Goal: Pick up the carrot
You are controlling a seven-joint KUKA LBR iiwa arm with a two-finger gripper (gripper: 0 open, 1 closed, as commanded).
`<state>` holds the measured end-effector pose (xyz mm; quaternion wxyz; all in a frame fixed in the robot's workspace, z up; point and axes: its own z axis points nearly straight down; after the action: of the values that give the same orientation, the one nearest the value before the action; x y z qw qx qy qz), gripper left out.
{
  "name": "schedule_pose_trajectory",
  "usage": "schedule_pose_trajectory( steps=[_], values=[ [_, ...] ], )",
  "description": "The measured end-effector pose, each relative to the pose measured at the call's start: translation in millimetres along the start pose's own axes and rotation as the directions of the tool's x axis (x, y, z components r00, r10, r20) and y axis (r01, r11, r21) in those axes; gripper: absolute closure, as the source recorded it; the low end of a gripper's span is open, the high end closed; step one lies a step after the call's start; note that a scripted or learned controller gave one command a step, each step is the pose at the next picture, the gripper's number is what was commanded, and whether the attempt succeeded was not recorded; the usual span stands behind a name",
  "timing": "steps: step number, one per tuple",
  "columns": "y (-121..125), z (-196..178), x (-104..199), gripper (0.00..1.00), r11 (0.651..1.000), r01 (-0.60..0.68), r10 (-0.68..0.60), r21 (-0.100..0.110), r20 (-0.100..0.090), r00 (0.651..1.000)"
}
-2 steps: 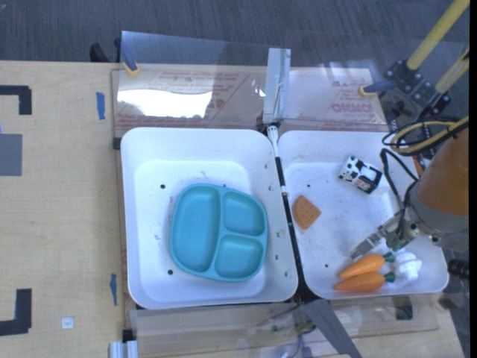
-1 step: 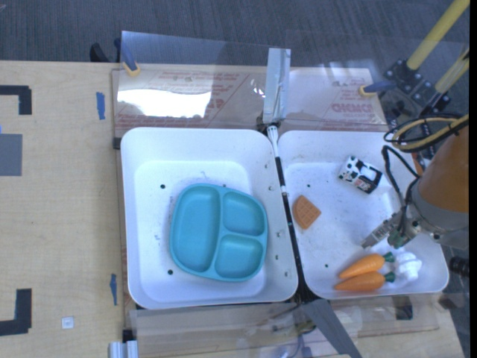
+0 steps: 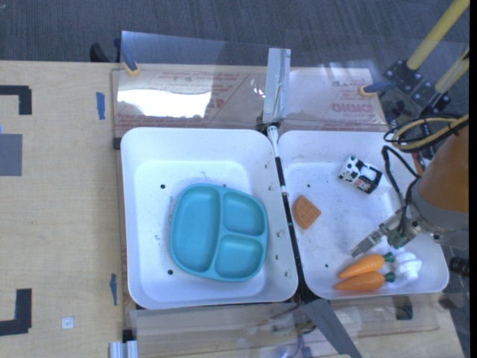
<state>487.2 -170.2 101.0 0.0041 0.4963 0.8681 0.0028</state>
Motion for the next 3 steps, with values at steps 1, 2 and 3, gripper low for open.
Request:
schedule_pose_trajectory(
  steps=[1,2,3],
  values=[
    [-3.6,15.2,-17.8,0.00,0.982,-0.190,0.190,0.005,-0.004,0.982],
    [-11.3,14.7,-12.9,0.00,0.979,-0.206,0.206,0.002,0.000,0.979],
    [-9.5,6.1,-14.4,1.00,0.979,-0.206,0.206,0.000,0.002,0.979]
  ],
)
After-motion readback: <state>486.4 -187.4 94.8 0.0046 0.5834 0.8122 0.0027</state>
